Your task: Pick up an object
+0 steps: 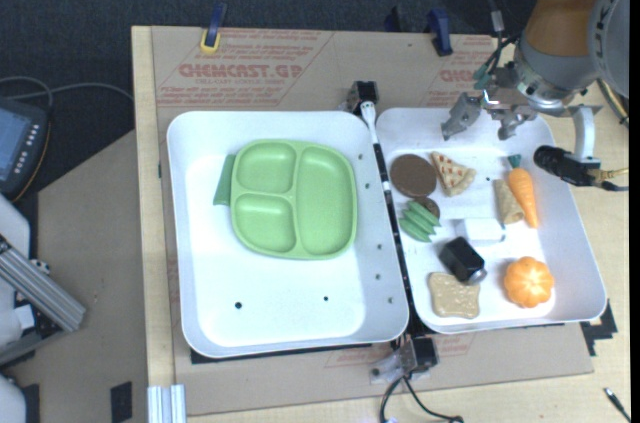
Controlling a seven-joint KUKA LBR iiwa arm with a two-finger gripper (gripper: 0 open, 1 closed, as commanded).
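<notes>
the tool point(486, 119) hangs open and empty over the far end of the right bin point(570, 231), near the pizza slice point(453, 173), brown cookie point(413, 174) and carrot point(521, 196).

The pincer point(487, 119) hangs with its fingers spread over the far end of the right bin point(577, 241), and the white floor right below it is bare. Coming toward the camera from there it gets crowded. A pizza slice point(454, 173) and brown cookie point(412, 175) sit to its view-left and a carrot point(521, 196) to its view-right, with a bare lane between them. Further along, a black block point(462, 259), a cracker point(453, 296) and an orange point(527, 281) fill the near end. A green leafy thing point(420, 219) sits near the dividing wall. Well off to its view-left, the left bin point(290, 306) has a green plate point(295, 199), with bare floor widest at the near end.
</notes>
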